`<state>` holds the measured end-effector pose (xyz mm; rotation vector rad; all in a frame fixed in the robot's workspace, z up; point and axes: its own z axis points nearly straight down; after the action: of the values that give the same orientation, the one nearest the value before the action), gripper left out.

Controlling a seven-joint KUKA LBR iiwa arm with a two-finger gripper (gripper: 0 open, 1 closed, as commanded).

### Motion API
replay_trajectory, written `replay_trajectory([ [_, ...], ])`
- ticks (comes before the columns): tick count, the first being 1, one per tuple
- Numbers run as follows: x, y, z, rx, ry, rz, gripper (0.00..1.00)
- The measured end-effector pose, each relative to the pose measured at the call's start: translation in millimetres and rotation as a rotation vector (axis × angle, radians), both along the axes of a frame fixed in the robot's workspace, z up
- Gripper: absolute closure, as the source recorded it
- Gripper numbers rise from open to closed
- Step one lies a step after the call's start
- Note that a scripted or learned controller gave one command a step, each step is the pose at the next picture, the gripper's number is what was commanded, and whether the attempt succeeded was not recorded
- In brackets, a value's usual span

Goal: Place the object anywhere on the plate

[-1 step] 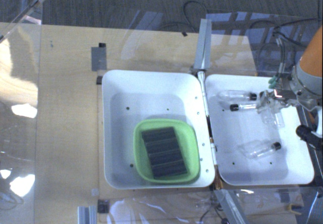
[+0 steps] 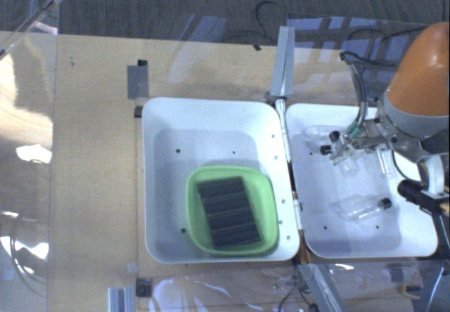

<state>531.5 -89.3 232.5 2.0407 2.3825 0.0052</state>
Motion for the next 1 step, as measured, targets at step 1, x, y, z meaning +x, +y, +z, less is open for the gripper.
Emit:
replay_trajectory([
  [1, 7.0, 62.1, -48.1, 0.0, 0.002, 0.194, 1.0],
])
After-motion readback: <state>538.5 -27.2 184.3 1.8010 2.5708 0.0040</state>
